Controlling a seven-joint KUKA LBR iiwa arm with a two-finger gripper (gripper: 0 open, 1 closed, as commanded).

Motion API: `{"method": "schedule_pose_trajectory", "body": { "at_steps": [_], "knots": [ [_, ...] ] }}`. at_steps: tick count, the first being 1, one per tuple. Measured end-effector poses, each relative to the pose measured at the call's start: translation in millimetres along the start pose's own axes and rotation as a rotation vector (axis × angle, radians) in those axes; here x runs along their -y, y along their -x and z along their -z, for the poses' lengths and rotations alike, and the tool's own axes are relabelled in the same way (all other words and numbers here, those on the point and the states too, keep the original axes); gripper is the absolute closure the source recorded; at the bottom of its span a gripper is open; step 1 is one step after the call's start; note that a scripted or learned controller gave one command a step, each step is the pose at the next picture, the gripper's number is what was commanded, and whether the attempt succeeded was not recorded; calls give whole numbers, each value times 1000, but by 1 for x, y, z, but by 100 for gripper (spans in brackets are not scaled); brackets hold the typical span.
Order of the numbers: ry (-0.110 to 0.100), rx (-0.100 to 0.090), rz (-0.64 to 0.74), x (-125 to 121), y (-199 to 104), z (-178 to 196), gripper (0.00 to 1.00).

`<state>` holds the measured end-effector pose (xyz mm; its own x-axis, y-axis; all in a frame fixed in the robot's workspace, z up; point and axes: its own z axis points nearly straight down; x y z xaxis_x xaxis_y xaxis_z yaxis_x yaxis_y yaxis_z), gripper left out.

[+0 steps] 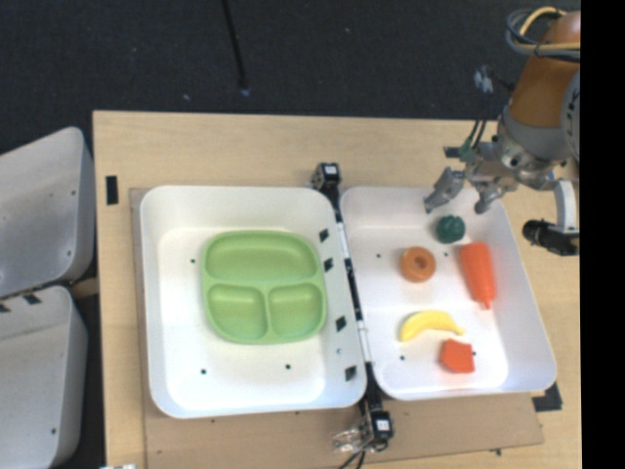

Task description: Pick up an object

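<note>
While the gripper (463, 196) hangs over the far right corner of the right bin (522, 360), its two grey fingers stand apart with nothing between them, one toward the bin's middle and one nearer the wall. Just below them lies a small dark green ball (450, 228) — close to the fingertips, though whether it touches them cannot be told. Beside it an orange carrot (478, 271) lies with its long axis running from far to near, thick end toward the gripper and narrow tip pointing at the near edge. An orange doughnut (418, 264) sits left of the carrot, apart from it. Nearer the front, a yellow banana (430, 324) curves with its long axis across the bin — just beside a red-orange block (457, 357). The left bin (166, 360) holds a green divided plate (264, 284).
</note>
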<state>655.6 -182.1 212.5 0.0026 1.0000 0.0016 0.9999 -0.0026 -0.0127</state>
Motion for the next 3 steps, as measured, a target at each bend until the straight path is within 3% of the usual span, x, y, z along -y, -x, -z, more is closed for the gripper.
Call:
{"method": "schedule_pose_trajectory", "body": {
  "at_steps": [1, 3],
  "knots": [
    [14, 3, 4, -3, 0, 9, 0],
    [11, 4, 6, -12, -8, -90, 0]
  ]
}}
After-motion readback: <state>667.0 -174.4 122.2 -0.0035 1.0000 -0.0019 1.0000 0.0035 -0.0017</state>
